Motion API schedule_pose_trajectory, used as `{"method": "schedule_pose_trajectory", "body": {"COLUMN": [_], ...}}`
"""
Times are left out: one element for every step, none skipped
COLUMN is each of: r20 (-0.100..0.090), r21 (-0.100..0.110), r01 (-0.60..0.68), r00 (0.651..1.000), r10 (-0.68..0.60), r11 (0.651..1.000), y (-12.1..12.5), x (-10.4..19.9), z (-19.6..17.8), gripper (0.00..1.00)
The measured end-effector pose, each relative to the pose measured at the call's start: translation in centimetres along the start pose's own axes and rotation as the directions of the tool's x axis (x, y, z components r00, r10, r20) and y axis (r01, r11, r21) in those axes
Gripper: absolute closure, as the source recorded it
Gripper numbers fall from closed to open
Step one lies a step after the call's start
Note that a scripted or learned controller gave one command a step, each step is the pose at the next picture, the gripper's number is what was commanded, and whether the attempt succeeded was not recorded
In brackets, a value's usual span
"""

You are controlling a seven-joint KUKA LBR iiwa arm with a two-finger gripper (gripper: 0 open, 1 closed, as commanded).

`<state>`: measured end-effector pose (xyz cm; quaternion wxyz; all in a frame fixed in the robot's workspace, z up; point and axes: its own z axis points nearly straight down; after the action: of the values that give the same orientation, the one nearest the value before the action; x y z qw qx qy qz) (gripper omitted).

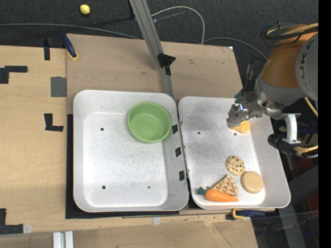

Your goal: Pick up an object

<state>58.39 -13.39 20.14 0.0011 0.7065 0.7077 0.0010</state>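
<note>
My gripper (237,120) hangs over the upper right part of the right bin (207,138). A small yellow-orange block (243,127) sits right at its fingertips, partly covered by them; I cannot tell if it is between them. Lower in the same bin lie a spotted cookie (235,165), a round tan biscuit (252,182), a waffle-like wedge (225,185) and an orange carrot (218,195). A green bowl (149,122) stands in the left bin (103,159), at its upper right.
A grey metal pole (151,32) slants down to the gap between the bins. Cables run across the dark floor behind the bench. A small yellow ball (85,9) lies on the floor at the top left. Black tape marks the wooden bench at left.
</note>
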Motion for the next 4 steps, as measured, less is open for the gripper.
{"method": "schedule_pose_trajectory", "body": {"r20": [0.001, -0.001, -0.002, -0.003], "r21": [-0.002, 0.006, 0.007, 0.006], "r01": [0.000, 0.003, 0.004, 0.006], "r00": [1.000, 1.000, 1.000, 1.000], "r10": [0.000, -0.003, -0.004, -0.006], "r11": [1.000, 1.000, 1.000, 1.000], "y": [0.1, -1.2, -2.5, -4.4], "x": [0.0, 4.5, 9.3, 14.7], "z": [-5.1, -3.7, -2.4, -3.4], "gripper": [1.00, 1.00, 1.00, 1.00]}}
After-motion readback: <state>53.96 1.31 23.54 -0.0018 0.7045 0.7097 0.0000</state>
